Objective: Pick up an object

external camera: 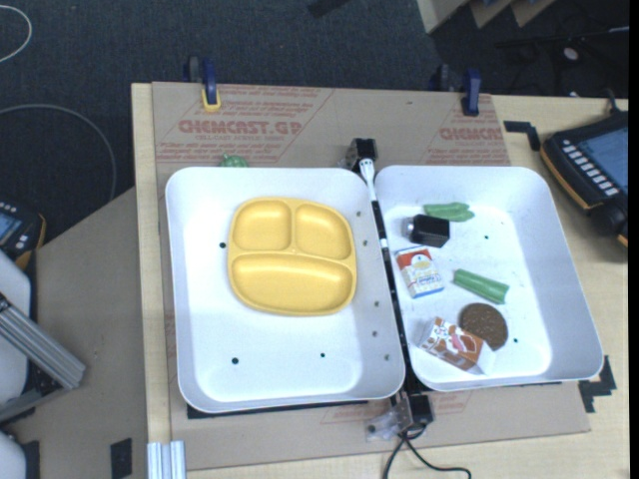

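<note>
Probably easiest is the small black block (430, 231), lying in the right bin (559, 257) near its upper left: light, rigid, best pinched across its short sides. The tool's state cannot be told.

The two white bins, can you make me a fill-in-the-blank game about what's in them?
1. The yellow plastic divided plate lies in the ____ white bin.
2. The plate has ____ compartments.
3. The round brown disc lies in the ____ white bin.
4. The small black block lies just below a ____ pod-shaped toy.

Missing words: left; three; right; green
</note>
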